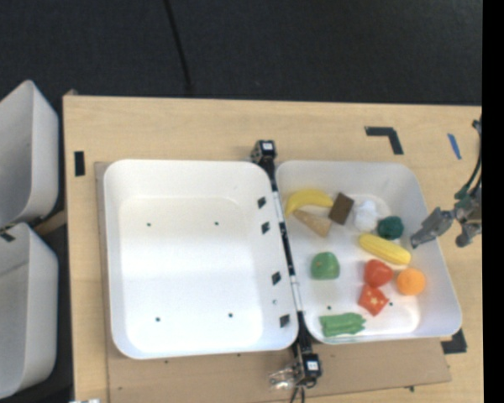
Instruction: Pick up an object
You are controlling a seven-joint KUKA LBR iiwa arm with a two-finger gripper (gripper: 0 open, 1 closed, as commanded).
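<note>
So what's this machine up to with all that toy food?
A robot gripper reaches in from the right, at the edge of the right bin, which holds toy food: a banana, a corn cob, a green ball, an orange and more. It is meant to pick up one object, but nothing shows between its fingers yet. The left bin sits beside it.
</note>
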